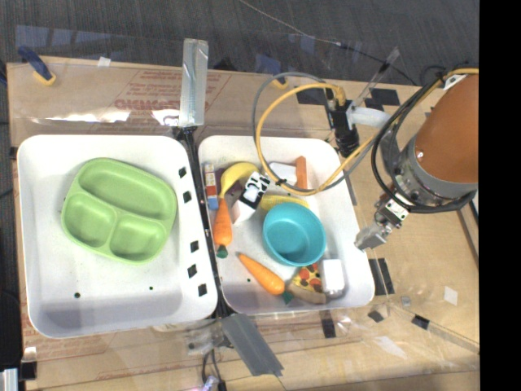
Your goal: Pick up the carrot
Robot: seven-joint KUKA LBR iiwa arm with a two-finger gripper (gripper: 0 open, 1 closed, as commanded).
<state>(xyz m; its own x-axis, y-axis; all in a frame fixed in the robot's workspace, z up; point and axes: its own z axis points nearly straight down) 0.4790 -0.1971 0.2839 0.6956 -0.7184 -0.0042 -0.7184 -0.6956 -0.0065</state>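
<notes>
- Arm [444, 149] sits at the right edge, outside the right bin [350, 210]; gripper state: cannot tell.
- 2 carrots: one [262, 273] lies lower-centre, below the blue bowl [293, 233], open for approach from above.

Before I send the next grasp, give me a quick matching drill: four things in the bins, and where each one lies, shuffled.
Things:
1. green plate
2. blue bowl
3. banana
4. carrot

Places:
A. right bin, near the front edge
B. left bin
C. right bin, near the back
D. right bin, middle

Pairs: 1-B, 2-D, 3-C, 4-A
</notes>
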